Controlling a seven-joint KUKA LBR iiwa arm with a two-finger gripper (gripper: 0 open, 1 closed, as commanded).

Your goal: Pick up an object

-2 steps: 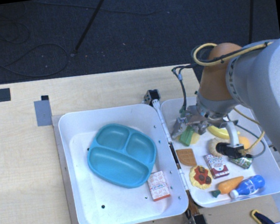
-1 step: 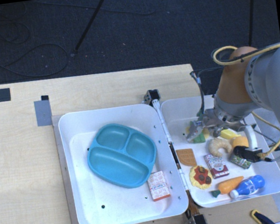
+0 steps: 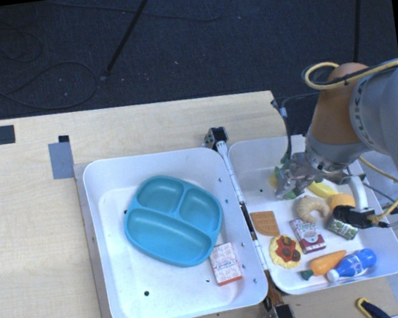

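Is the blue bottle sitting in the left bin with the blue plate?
No, the blue bottle lies in the right bin beside the carrot.

Smooth glossy white plastic bins (image 3: 113, 306), matt blue plastic divided plate (image 3: 172, 219), pale wood-look bench (image 3: 28, 252), shiny blue bottle (image 3: 355, 263)

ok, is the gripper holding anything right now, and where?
Cannot tell: the gripper sits low in the right bin beside the croissant, its tip too blurred.
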